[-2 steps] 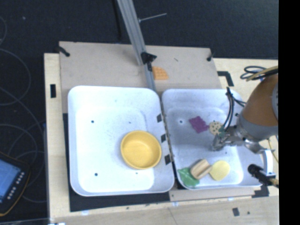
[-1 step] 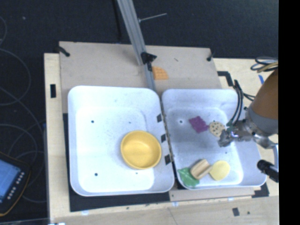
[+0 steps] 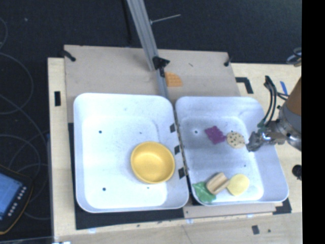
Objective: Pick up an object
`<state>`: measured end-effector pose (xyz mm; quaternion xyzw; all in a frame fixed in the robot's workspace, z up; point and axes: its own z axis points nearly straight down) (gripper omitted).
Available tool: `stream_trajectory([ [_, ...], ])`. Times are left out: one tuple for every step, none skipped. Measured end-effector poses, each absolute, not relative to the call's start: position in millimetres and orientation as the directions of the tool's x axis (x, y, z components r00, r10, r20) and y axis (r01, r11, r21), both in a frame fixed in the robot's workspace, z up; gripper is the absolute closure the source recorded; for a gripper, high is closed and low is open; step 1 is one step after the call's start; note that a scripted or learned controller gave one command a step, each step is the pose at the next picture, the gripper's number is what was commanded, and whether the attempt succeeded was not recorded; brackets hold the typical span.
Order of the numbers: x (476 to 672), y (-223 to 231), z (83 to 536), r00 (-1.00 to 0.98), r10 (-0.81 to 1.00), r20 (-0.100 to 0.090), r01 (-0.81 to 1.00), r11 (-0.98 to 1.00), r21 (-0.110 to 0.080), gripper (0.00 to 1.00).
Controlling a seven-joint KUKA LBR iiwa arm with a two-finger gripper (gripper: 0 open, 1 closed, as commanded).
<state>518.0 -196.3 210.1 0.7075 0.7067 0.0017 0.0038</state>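
Note:
In the right bin (image 3: 203,108) lie a purple piece (image 3: 215,134), a round tan speckled cookie-like piece (image 3: 234,139), a tan block (image 3: 216,182), a yellow lump (image 3: 238,184) and a green piece (image 3: 202,191). A yellow bowl (image 3: 152,162) sits in the left bin (image 3: 101,111). My gripper (image 3: 254,142) hangs over the right bin's right side, just right of the cookie-like piece, with nothing visibly between its fingers.
A slanted metal rail (image 3: 144,32) runs from the top down to the seam between the bins. An orange tag (image 3: 172,80) lies on the board behind the bins. Cables (image 3: 270,93) hang near the arm at the right.

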Motion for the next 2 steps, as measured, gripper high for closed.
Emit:
stream_trajectory([
  [520.1, -197.9, 264.4, -0.004, 1.000, -0.003, 1.000, 0.004, 0.009, 1.00],
  [521.4, -140.4, 271.5, -0.009, 1.000, 0.001, 1.000, 0.009, 0.003, 1.00],
])
